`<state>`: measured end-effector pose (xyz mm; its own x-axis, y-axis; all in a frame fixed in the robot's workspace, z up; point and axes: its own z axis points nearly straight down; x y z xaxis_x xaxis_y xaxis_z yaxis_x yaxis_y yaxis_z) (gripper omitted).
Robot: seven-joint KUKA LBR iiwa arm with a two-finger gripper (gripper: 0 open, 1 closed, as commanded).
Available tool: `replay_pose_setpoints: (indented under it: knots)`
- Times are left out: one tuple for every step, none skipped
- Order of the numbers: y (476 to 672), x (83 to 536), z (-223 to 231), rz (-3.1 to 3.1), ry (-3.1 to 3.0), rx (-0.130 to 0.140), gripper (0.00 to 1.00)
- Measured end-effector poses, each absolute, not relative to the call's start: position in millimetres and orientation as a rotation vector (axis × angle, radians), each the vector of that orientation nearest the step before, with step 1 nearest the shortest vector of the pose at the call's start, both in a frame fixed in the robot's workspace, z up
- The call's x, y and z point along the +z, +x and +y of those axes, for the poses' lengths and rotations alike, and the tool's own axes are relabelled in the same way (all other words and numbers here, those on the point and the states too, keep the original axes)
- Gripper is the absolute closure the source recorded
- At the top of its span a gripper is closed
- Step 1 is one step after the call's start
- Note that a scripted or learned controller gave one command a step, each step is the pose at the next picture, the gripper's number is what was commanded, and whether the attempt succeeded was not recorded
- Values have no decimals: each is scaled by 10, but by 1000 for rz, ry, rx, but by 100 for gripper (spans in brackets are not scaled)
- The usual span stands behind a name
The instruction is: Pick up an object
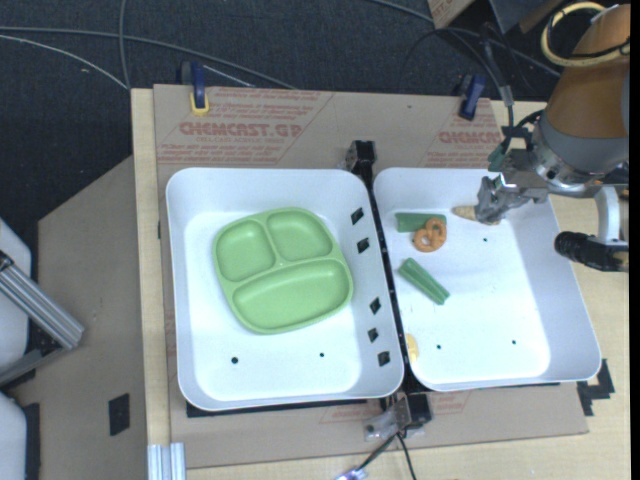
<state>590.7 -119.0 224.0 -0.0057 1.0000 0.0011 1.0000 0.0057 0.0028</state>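
Over in the right white bin (560,328), the closest candidate is a small orange-brown pretzel-shaped toy (430,235) sitting near the bin's far-left corner, touching or slightly overlapping a short flat green block (412,222). A bit nearer the camera lies a longer green stick-shaped piece (424,280), its long axis running diagonally from upper left to lower right. There's also a tiny tan sliver (464,211) near the bin's far edge, hard to say what it is at this resolution.

The two-finger gripper (492,204) hangs low over the far part of that same bin, just right of the sliver and a little right of and beyond the pretzel. So the pretzel lies to the left of the fingertips and slightly toward the camera; that's the shift I'd guess a grab needs. I honestly can't tell whether the jaws are apart or together, the tip is just a dark blob, and nothing visible sits between them.

Left white bin (190,298) holds a light green divided plastic plate (284,269), well away from the arm.
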Motion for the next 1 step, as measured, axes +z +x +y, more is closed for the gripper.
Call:
replay_pose_setpoints:
  knots:
    - [6023,2298,-682,2225,2217,3,100]
